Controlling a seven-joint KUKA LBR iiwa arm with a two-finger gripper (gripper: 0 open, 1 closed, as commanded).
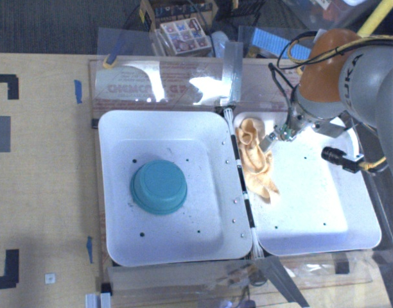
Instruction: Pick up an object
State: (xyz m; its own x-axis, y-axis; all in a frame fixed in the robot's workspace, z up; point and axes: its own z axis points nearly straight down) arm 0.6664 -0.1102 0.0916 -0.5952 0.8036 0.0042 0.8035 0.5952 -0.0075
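A tan, crumpled cloth-like object (256, 160) lies along the left wall of the right bin (318, 230). A teal round bowl (159, 185) sits upside down in the middle of the left bin (126, 133). My gripper (273, 137) reaches down from the right at the back of the right bin. Its tip is just to the right of the tan object's upper end, touching or nearly touching it. The arm's grey body and orange band (328, 66) rise behind it.
A black cable connector (334, 155) hangs off the arm over the right bin. Clear plastic sheeting (164, 85) stands behind the bins. Boxes and clutter (180, 24) lie on the floor beyond the bench. A metal divider (238, 165) separates the bins.
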